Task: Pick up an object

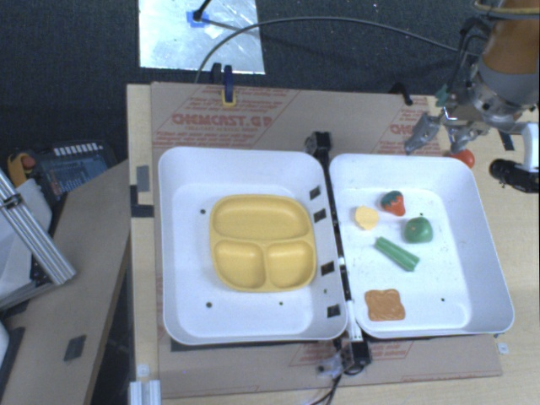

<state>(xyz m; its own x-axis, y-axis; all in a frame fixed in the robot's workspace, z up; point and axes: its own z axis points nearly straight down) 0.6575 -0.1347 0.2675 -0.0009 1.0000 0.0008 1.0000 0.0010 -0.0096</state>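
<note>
The right bin (pixel 485 251) holds several small toy foods: a yellow piece (pixel 366 218), a red one with a green top (pixel 392 202), a round green one (pixel 418 229), a long green one (pixel 396 253) and a flat orange-brown one (pixel 385 305). My gripper (pixel 435 145) hangs above the far rim of the right bin, higher than the toys and behind them. Its fingers are spread, with nothing between them. A small orange-red thing (pixel 462 155) shows just under the right finger at the bin's rim; I cannot tell what it is.
The left bin (pixel 181 226) holds a yellow three-compartment plate (pixel 261 241). A black divider (pixel 331 226) runs between the bins. A grey cable arcs over the bench behind them. A metal sheet (pixel 198 24) lies far back.
</note>
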